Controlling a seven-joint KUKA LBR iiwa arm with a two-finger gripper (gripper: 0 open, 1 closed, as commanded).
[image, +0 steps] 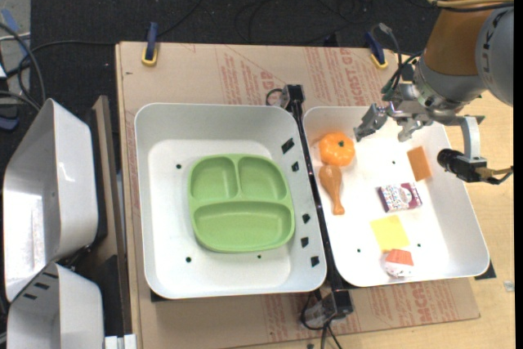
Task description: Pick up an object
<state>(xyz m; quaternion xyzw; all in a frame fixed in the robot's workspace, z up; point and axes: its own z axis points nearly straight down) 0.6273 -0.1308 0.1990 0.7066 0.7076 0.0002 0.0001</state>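
- Gripper (pixel 391 120) over the right bin's (pixel 458 253) far edge; fingers spread, nothing between them.
- Small orange pumpkin (pixel 336 149) just beside it, touching the chicken drumstick (pixel 332 186).
- Left bin (pixel 155 200): green divided plate (pixel 242 203).

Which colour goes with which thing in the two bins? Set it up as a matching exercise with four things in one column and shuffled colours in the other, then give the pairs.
Things:
1. Divided plate in the left bin
2. Small pumpkin in the right bin
3. Flat square piece near the front of the right bin
4. Drumstick beside the pumpkin

Colours:
A. yellow
B. tan
C. green
D. orange

Pairs: 1-C, 2-D, 3-A, 4-B
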